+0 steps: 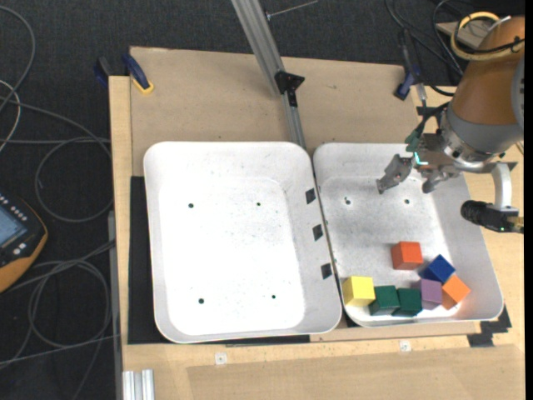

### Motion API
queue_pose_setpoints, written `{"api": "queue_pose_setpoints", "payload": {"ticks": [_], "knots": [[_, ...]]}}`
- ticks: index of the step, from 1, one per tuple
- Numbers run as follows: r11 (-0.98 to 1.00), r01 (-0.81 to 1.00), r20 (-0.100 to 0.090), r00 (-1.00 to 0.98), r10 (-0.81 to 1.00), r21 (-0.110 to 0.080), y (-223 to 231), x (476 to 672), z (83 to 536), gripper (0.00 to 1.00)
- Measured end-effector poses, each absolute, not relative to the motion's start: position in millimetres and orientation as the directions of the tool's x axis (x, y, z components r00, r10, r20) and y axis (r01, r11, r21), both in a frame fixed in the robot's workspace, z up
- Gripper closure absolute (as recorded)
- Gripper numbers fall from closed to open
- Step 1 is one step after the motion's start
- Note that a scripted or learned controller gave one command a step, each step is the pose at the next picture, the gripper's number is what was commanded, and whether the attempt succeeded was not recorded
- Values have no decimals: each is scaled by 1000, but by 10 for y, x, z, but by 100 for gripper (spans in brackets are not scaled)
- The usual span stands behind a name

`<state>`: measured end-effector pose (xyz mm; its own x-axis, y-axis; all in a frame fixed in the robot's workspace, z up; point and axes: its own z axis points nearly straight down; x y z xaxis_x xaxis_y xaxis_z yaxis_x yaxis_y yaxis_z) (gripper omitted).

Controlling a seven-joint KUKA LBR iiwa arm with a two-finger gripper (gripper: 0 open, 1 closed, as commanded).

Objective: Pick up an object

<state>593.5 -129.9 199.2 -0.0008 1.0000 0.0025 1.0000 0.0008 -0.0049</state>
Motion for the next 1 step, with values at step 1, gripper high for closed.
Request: {"api": "queue_pose_setpoints", "payload": {"ticks": [1], "knots": [[1, 1000, 2, -1, 1000, -1, -1302, 5943, 2011, 0]]}}
